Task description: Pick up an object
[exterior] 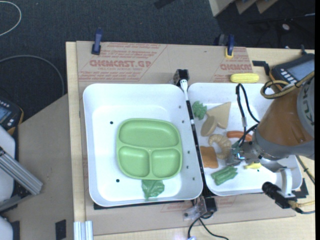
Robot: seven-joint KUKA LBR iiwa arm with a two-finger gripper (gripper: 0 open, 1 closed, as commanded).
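The right bin (pixel 250 186) holds several toy foods. These are a green broccoli piece (pixel 199 109), a beige wedge (pixel 220 115), a tan curled piece (pixel 220 142), an orange-brown slab (pixel 209 158), an orange stick (pixel 234 134) and a green pod (pixel 223 175). My gripper (pixel 235 157) hangs low over the middle of this bin, just right of the slab and the curled piece and above the green pod. The wrist hides what lies beneath it.
The left bin (pixel 100 109) carries a green divided plate (pixel 149 148) and a green leaf (pixel 152 188) at its near wall. A yellow corn cob (pixel 244 77) lies on the bench behind the right bin. Cables (pixel 242 104) loop over the right bin's far side.
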